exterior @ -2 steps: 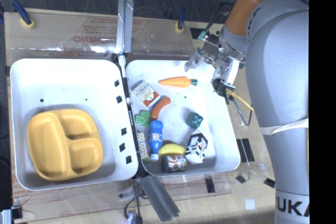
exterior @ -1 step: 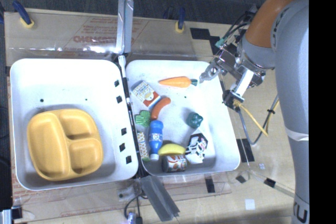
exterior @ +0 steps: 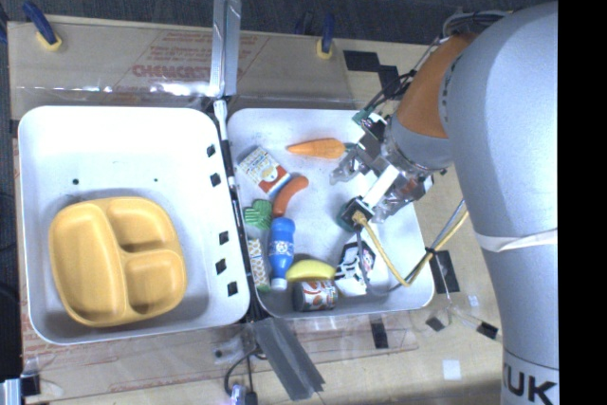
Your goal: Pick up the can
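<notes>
The can [exterior: 315, 296] is a small dark tin with a reddish label. It lies on its side against the front wall of the right bin [exterior: 408, 247], just below a banana [exterior: 310, 270]. My gripper [exterior: 350, 191] hangs over the middle right of that bin, well behind the can and a little to its right. Its fingers are spread, one near the carrot [exterior: 316, 148] and one lower down, with nothing between them.
A blue bottle [exterior: 281, 251], a black-and-white item [exterior: 354, 266], a sausage [exterior: 290, 192], a small carton [exterior: 261, 169] and a green piece [exterior: 257, 213] crowd the right bin. The left bin [exterior: 57, 138] holds a yellow divided plate [exterior: 117, 256]. A yellow cable [exterior: 389, 266] trails from the wrist.
</notes>
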`<state>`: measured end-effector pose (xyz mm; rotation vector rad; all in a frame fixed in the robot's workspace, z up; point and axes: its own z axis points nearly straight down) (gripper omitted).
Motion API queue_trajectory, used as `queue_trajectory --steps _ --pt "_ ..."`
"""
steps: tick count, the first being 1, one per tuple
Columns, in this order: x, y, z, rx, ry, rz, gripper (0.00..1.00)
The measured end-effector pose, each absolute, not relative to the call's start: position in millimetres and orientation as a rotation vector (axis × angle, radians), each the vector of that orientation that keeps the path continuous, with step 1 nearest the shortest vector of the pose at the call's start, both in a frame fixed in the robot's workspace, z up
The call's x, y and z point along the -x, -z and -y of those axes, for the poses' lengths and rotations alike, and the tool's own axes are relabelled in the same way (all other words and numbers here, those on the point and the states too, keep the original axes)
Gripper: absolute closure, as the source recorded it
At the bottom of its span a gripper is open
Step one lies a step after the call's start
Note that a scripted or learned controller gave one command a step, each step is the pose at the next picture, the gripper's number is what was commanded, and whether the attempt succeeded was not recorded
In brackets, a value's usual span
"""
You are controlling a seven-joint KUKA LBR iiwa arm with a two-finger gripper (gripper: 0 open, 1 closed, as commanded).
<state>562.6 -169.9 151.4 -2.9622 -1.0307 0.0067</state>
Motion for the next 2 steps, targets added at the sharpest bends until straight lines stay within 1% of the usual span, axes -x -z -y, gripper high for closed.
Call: queue_trajectory --steps 1,2 --pt "-631.9 -149.3 201.0 2.931 -0.004 1.122 0.00" --pt "-641.4 -140.2 202.0 3.018 -0.002 0.863 0.00"
